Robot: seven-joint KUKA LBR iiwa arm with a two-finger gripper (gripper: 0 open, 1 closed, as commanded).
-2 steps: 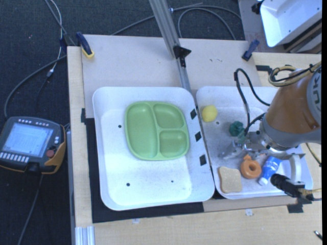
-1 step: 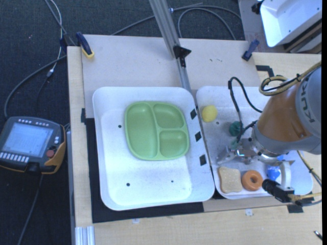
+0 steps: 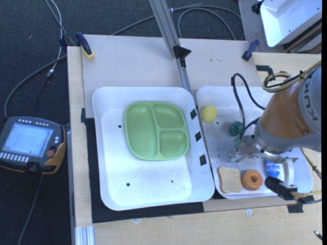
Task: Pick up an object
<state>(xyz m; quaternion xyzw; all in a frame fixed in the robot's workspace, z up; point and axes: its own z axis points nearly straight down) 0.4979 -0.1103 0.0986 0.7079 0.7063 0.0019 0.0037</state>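
the grey arm with its orange band (image 3: 291, 117) comes in from the right and hangs low over the right shallow white bin (image 3: 219, 97). its two-finger gripper (image 3: 242, 150) sits just below a small teal-green object (image 3: 235, 128), close to it — whether the jaws are spread or closed cannot be told from this slant, and nothing shows between them. a round yellow ball (image 3: 209, 113) lies near the bin's upper left, by the divider. at the bin's near edge a tan slice of toy bread (image 3: 230, 179) lies beside an orange-brown ring doughnut (image 3: 252, 179), with a blue-and-white item (image 3: 273, 168) just right of that. the left white bin (image 3: 110, 188) holds a light green three-compartment plastic plate (image 3: 156, 130).
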